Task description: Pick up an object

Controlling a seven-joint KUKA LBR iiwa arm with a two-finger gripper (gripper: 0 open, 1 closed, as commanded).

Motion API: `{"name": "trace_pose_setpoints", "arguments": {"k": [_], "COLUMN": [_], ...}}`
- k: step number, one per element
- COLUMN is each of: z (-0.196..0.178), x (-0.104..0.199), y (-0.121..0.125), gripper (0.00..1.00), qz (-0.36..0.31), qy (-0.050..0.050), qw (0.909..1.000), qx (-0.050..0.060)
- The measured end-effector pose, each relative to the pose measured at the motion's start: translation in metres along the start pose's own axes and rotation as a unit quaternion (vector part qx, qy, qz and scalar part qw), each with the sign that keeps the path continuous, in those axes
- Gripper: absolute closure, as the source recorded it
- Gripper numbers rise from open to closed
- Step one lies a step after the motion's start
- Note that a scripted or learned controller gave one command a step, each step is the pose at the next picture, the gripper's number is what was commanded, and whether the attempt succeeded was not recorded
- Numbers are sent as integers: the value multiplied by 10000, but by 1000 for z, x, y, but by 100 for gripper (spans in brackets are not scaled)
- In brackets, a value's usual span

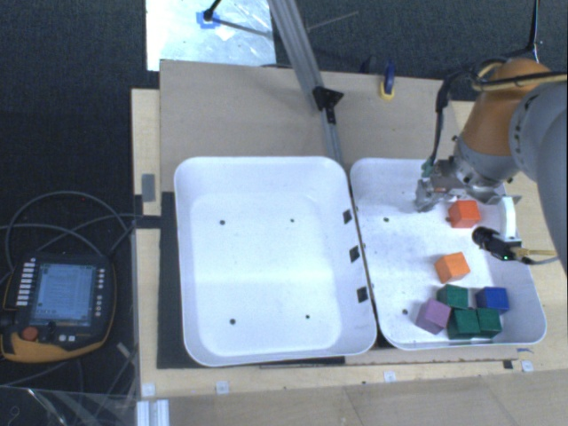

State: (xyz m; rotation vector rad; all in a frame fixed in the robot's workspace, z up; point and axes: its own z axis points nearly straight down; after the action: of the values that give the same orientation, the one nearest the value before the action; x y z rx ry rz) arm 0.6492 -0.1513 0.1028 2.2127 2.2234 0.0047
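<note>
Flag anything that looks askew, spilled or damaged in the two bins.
Nothing stands out. The small coloured blocks all lie inside the right-hand white bin, mostly clustered at its near corner; the arm's tool hangs over that bin's far end.

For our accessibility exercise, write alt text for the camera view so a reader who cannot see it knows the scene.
A grey and orange robot arm's gripper reaches into the right bin, beside an orange block. Nearer the front lie another orange block and purple, green and blue blocks. The left bin sits alongside.
</note>
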Motion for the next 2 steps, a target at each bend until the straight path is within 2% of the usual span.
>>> {"name": "trace_pose_setpoints", "arguments": {"k": [2], "z": [-118], "x": [-8], "y": [13], "gripper": [100], "qz": [2], "qy": [-7], "qw": [10000], "qx": [-23]}}
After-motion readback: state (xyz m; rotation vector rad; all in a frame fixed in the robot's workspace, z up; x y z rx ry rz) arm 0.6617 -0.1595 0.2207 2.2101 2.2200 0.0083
